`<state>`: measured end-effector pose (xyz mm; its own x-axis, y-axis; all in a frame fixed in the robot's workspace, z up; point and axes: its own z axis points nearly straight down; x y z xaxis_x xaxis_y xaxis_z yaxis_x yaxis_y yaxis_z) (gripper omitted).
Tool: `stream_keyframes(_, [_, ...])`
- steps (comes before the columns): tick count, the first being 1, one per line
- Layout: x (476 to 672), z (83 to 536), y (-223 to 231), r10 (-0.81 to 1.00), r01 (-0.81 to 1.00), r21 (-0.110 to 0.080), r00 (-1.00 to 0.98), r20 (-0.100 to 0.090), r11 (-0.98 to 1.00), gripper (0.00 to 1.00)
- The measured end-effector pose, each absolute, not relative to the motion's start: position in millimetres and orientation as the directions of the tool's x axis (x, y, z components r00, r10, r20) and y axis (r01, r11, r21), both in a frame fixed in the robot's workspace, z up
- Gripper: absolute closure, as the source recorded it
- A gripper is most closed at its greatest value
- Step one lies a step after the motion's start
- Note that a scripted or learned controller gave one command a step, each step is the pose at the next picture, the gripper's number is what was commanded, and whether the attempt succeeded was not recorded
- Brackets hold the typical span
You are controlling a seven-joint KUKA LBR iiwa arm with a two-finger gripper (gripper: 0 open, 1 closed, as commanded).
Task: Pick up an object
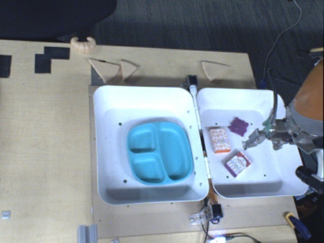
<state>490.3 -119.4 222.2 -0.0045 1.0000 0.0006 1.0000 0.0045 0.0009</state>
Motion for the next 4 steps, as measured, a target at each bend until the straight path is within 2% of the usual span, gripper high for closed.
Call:
stream_keyframes(1, [539.0,95.2,-126.5,1.0,1.0,0.012,-0.003,-0.001,0.003,0.0])
stream_keyframes(2, [540.8,106.5,-124.6,1.0,1.0,0.015,-0.005,0.002,0.005,1.0])
stream_keyframes(3, [550.1,87.7,-201.2,1.0,1.0,0.008,-0.002,-0.005,0.002,1.0])
stream_keyframes(4, [549.9,86.5,-199.7,1.0,1.0,0.007,-0.002,-0.002,0.002,0.0])
